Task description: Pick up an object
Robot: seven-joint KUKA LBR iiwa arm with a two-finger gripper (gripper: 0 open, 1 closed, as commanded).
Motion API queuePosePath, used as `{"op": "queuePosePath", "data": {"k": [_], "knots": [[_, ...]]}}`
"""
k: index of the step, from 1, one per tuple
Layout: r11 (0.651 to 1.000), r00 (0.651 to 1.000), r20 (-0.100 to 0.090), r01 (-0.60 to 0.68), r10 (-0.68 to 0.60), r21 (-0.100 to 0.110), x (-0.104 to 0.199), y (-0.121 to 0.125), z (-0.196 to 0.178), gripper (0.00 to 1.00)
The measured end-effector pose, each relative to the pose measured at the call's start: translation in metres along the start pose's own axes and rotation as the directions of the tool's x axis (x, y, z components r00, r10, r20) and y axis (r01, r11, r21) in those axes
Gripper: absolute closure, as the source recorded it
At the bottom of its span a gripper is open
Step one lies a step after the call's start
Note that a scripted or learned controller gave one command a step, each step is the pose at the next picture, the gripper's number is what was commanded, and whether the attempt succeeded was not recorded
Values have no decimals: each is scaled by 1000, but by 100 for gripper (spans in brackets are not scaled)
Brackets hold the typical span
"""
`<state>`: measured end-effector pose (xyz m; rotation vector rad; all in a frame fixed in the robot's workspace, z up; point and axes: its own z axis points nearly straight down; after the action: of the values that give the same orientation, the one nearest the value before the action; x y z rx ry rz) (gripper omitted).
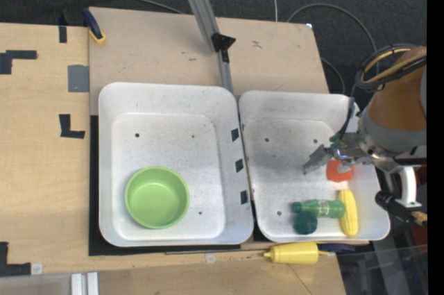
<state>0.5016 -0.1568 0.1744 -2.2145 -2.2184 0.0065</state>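
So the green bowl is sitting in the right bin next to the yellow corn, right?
Not quite. The camera view shows the green bowl in the left bin, alone. The yellow corn lies in the right bin, beside a green bottle.

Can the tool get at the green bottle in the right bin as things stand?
Probably yes. The green bottle lies uncovered in the right bin, just below the tool. The yellow corn touching its end may crowd the grasp.

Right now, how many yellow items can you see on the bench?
3. A yellow corn-like piece in the right bin's near-right corner, a yellow bottle on the bench just outside that bin's near rim, and a yellow-tipped clamp at the far left. The arm may hide others.
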Motion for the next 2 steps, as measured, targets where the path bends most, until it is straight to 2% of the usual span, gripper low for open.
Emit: {"op": "queuePosePath", "data": {"k": [1, 2], "knots": [[1000, 1000, 0, -1, 1, -1, 3, -3, 44, 0], [1000, 1000, 2, 1, -1, -3, 3, -2, 32, 100]]}}
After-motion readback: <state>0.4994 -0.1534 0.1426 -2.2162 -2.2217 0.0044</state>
